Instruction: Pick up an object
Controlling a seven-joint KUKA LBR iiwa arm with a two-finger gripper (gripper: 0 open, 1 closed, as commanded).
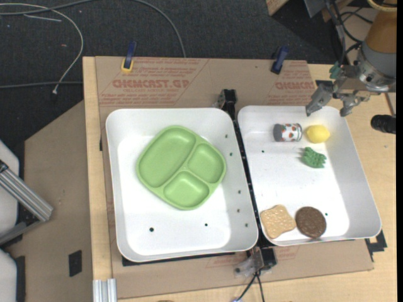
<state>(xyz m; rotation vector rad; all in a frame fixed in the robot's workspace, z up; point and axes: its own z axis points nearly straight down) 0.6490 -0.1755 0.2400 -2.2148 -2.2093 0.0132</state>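
Claw fingers apart, holding nothing, with lemon just below it and can below-left.

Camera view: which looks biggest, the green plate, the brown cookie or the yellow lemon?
1. Green plate, by far the biggest.
2. Brown cookie.
3. Yellow lemon, a bit smaller than the cookie, though it lies farther from the camera.
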